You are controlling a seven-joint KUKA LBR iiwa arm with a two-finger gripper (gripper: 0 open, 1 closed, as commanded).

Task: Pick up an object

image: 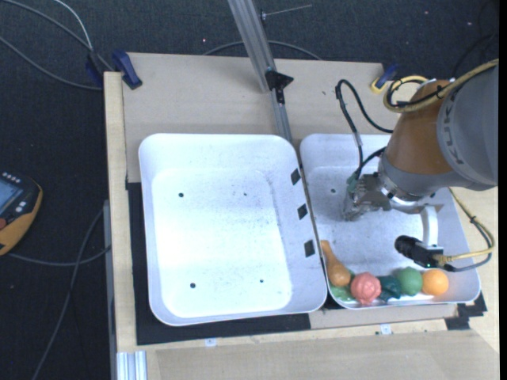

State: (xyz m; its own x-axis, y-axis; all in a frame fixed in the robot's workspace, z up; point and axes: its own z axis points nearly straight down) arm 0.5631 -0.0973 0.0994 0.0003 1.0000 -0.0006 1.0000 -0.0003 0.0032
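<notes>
My gripper (358, 206) hangs low over the middle of the right bin (333, 161), under the grey arm with its orange band. Along the bin's near edge lies a row of toy foods: an orange carrot-like piece (335, 267), a pink ball (365, 286), a blue piece (391, 290), a green ball (409, 279) and an orange ball (435, 282). My gripper stands well behind that row, over bare bin floor, with nothing visible in it.
The left bin (218, 228) sits beside the right one, black clips on the shared wall. A metal pole (253, 38) rises at the back. Cables trail over the bench's far right corner.
</notes>
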